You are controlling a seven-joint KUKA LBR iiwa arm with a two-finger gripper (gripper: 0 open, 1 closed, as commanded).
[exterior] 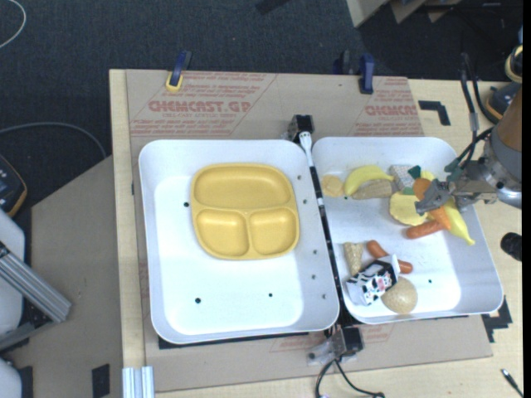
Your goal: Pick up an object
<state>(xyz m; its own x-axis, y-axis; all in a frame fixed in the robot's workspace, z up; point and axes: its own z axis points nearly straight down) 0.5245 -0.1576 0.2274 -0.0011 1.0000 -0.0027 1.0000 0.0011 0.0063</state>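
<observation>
The right bin (473, 293) holds several toy foods. A yellow banana (365, 177) lies near its back left, with a flat yellow piece (403, 210) beside it. An orange carrot (425, 230) and a long yellow piece (461, 225) lie by the right wall. My gripper (433, 196) hangs low over this cluster, right above the flat yellow piece and an orange bit. At the front lie a red sausage (377, 248), a tan bread stick (354, 257), a black-and-white cow (375, 282) and a tan potato (401, 298).
In the left bin (166, 247) sits a yellow three-compartment plate (245, 208). A black clamp (301, 126) joins the bins at the back. The arm (502, 168) comes in over the right bin's right wall. Cardboard covers the bench (249, 102) around the bins.
</observation>
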